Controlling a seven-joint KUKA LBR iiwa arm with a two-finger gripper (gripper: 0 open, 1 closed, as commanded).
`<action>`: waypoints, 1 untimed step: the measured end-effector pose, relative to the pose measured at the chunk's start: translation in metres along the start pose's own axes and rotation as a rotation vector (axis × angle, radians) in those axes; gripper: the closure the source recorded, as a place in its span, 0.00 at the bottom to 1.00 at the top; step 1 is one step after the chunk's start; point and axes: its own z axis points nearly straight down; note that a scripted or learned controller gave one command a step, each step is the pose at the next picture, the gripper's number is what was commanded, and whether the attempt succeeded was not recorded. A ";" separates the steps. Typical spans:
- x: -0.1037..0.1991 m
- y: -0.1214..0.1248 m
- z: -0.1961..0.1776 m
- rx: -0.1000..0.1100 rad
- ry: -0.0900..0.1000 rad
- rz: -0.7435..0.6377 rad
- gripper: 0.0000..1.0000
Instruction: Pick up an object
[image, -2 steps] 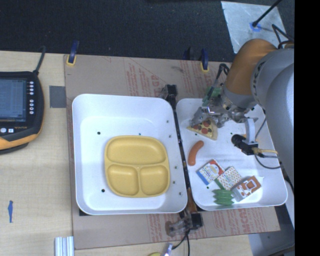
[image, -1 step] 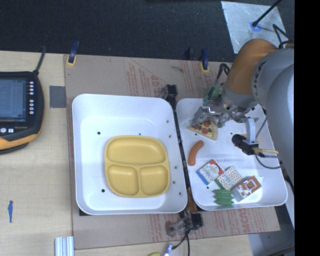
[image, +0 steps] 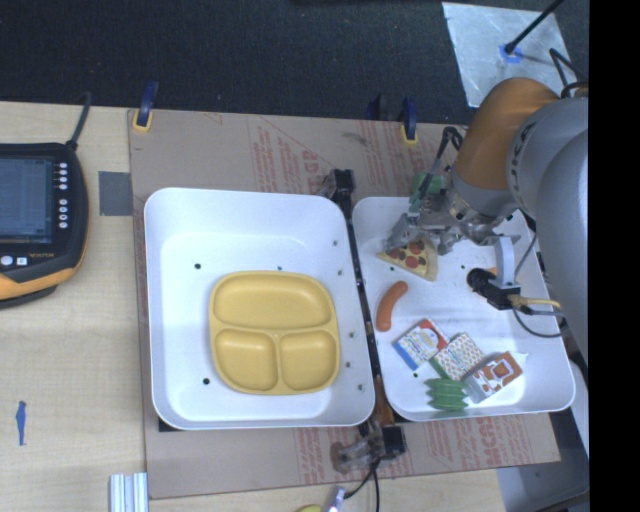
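My gripper (image: 418, 228) reaches down into the far part of the right bin (image: 545, 400), directly over a pizza slice (image: 411, 259) whose near end shows below it. An orange sausage (image: 390, 304) lies nearer, by the bin's left wall. Toward the front lie a blue and white carton (image: 419, 343), a patterned box (image: 459, 355), a brown and white carton (image: 495, 376) and a green pea pod (image: 444, 393).
The left bin (image: 170, 330) holds a yellow divided plate (image: 273, 331). A teach pendant (image: 35, 222) rests on the bench at far left. The arm's orange band (image: 500, 125) and grey body (image: 570, 200) cover the right bin's far right side.
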 end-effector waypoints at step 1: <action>0.011 -0.001 0.000 0.004 0.001 -0.001 0.00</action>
